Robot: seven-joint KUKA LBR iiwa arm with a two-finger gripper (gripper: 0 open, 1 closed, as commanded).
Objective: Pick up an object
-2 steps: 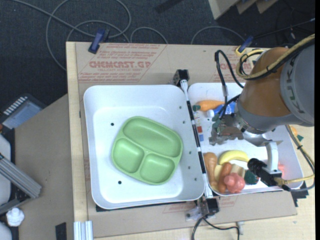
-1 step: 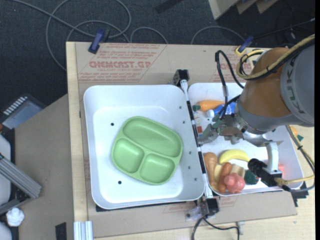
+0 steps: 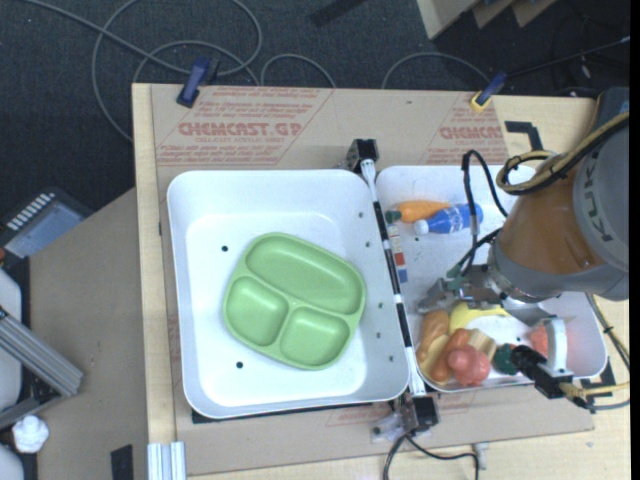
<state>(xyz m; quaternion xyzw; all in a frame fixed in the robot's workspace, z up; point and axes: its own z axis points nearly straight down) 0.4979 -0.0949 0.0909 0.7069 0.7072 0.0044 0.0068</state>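
Overhead, the grey arm with its orange band (image 3: 545, 233) is reaching in from the right and hanging over the right-hand shallow white bin (image 3: 425, 180), its claw (image 3: 462, 290) sitting low above a heap of toy food; whether the claw is wide or narrow cannot be told. Beneath it, a yellow banana-shaped piece (image 3: 470, 317), a reddish rounded piece (image 3: 464, 362) and a tan piece (image 3: 434, 336) are crowding the bin's near end. An orange carrot-shaped toy (image 3: 422, 210) and a small blue-capped bottle (image 3: 449, 220) are lying at the far end. A green three-compartment plastic plate (image 3: 292, 300) is resting in the left bin (image 3: 200, 208) on the bench (image 3: 260, 118).
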